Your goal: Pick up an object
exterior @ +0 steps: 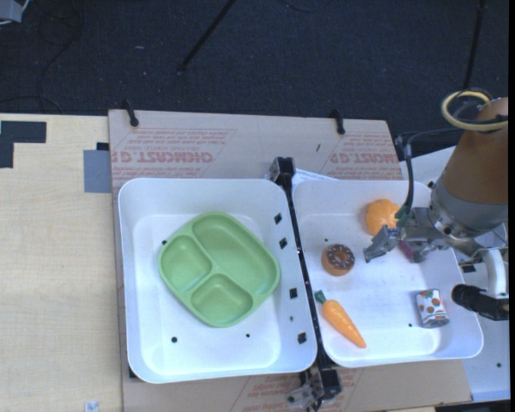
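Nothing is being held yet: the gripper [393, 243] is hovering just beside the orange ball [379, 214] with its jaws looking parted and empty, between that ball and the donut [337, 258]. Grasping and lifting are remaining.

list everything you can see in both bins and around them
divided plate: 1, light green, lying in the left bin
left bin: 1, white, on the bench
right bin: 1, white, beside the left bin
orange: 1, orange, upper part of right bin
donut: 1, brown with dark topping, right bin near the divider
carrot: 1, orange with green top, lower right bin
small can: 1, white with red marks, right bin's right side
cardboard sheet: 1, brown, under the bins
gripper: 1, grey, above the right bin between orange and donut
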{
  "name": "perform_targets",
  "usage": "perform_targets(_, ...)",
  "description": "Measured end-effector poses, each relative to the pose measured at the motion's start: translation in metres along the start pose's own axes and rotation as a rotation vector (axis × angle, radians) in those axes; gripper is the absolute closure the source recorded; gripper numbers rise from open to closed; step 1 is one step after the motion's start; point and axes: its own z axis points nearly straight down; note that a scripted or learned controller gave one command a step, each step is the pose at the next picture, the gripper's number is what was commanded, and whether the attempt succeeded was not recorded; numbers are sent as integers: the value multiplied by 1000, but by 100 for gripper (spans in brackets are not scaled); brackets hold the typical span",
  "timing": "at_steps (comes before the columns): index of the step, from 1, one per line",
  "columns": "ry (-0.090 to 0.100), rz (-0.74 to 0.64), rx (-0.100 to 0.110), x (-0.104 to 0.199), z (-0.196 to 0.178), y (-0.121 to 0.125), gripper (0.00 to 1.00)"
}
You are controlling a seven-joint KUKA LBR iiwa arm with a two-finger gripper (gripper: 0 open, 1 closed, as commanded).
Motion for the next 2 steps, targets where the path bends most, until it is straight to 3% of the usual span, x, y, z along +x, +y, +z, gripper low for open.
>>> perform_targets(1, -2, -2, -11, 0, -6, 3, 0)
perform_targets(2, -1, -1, -6, -2, 58, 0, 0)
